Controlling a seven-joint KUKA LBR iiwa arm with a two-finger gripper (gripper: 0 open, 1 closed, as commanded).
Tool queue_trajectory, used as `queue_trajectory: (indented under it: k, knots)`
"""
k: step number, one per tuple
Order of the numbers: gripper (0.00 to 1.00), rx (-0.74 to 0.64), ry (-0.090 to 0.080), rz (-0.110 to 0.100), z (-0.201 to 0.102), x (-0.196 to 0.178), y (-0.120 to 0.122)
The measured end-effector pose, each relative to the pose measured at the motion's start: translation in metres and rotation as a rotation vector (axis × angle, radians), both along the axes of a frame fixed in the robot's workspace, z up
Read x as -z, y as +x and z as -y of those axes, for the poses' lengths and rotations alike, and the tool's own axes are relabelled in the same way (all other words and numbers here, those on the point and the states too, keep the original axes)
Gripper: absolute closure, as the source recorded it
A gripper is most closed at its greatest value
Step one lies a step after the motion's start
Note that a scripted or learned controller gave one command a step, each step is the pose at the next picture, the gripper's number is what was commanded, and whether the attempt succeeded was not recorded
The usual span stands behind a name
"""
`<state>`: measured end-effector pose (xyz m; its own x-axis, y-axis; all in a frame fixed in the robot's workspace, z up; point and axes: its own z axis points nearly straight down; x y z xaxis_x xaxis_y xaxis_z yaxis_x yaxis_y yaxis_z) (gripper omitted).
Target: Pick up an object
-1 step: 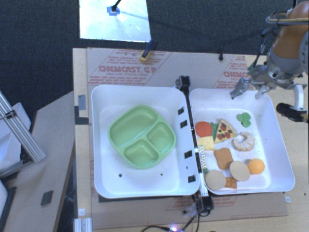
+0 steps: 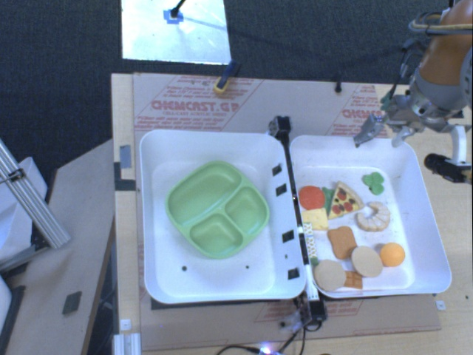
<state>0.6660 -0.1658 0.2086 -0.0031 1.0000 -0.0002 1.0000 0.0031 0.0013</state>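
Over the far edge of the right bin (image 2: 425, 191), your gripper (image 2: 384, 134) hangs with its fingers spread apart and nothing between them, well clear of the food. You've got your targets bunched in the near half of that bin: pizza slice (image 2: 344, 198), red tomato piece (image 2: 311, 197), yellow cheese slab (image 2: 315, 219), shrimp (image 2: 374, 216), orange ball (image 2: 392, 254), tan round cookie (image 2: 366, 261). Left bin (image 2: 162, 272) holds the green divided plate (image 2: 217, 209).

Watch the crowding, I'd say. Pieces touch or overlap, so your descending fingers could land on two at once or shove one aside. Flat items like the cheese look hard to pinch. The ball may roll away if nudged off-centre.
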Motion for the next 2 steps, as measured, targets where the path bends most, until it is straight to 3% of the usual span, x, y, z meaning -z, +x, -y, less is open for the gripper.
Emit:
queue_trajectory:
  k: [2]
  knots:
    - [0.00, 0.002, -0.001, 0.000, 0.013, 0.099, -0.006]
